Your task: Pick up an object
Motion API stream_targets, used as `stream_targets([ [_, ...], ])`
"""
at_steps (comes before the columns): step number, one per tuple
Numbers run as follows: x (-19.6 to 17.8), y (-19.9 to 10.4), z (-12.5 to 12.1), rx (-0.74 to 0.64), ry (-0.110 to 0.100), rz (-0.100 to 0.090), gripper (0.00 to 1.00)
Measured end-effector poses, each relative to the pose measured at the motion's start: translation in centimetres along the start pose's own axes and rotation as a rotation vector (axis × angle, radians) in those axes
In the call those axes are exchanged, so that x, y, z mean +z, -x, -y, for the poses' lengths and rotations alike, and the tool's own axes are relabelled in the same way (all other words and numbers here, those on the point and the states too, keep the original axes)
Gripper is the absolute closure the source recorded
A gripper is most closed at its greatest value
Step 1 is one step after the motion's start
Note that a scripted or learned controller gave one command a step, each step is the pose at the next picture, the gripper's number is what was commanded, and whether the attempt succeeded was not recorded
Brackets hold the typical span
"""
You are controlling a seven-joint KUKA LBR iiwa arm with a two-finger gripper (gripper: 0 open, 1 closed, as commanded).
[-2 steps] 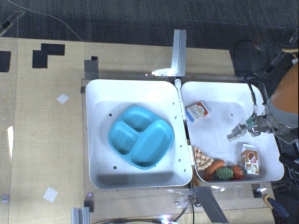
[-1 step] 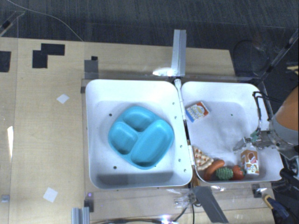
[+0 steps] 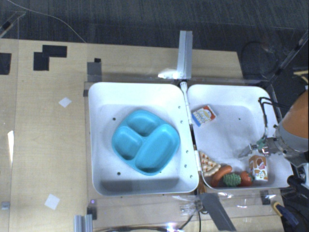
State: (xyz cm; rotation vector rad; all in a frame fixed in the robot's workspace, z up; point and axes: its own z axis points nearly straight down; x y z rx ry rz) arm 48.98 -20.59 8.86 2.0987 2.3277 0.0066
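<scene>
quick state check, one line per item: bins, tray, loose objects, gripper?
Left white bin: holds the tray.
Blue three-compartment plastic tray: upright, compartments bare.
Right white bin: holds the loose objects.
Small white packet with orange print: flat, near the divider.
Small orange-white carton: near the front wall.
Toy food pile: clustered in the front corner.
Gripper: above the carton, grip unclear.

Even, bright overhead light, glare on the white bins, soft shadows inside their walls, slight overall blur.
</scene>
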Motion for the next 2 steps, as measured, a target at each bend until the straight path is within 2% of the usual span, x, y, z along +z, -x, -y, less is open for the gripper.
stream_targets([
  [1,-1.2,0.1,-0.3,-0.002,0.009,0.006,1.00],
  [2,-14.5,-1.9,-1.7,0.051,-0.002,0.000,1.00],
])
